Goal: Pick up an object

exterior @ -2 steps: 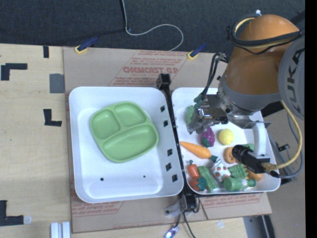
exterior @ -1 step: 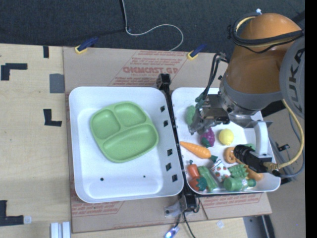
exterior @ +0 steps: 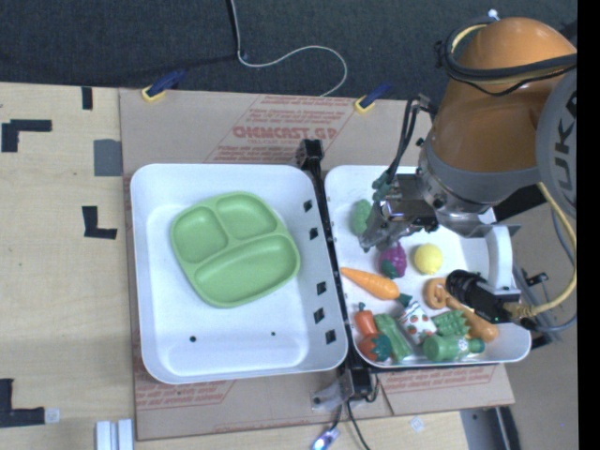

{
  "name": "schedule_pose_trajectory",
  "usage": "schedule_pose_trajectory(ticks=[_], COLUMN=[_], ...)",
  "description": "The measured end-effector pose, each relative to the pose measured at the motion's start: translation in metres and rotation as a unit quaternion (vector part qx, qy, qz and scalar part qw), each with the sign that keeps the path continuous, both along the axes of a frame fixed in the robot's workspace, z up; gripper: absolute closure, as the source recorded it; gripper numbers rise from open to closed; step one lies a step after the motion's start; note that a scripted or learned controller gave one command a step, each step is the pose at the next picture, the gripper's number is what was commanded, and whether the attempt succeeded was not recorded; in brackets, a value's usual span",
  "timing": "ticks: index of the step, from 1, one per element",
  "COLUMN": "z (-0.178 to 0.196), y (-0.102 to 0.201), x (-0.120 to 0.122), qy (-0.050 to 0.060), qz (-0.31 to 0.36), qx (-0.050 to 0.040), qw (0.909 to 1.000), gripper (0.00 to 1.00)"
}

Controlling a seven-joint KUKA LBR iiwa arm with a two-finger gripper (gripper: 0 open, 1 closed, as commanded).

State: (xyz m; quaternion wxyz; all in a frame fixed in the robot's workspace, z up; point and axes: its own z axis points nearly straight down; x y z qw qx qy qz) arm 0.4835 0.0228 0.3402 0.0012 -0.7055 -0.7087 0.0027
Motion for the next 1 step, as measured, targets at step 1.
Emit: schedule_pose_trajectory(ticks=[1], z=[0.0093], y=[0.0002], x=[0.0000], qy=[0.001], qz=[0.001], qx=[-0.0004], qw=[1.0000], gripper=[1.00])
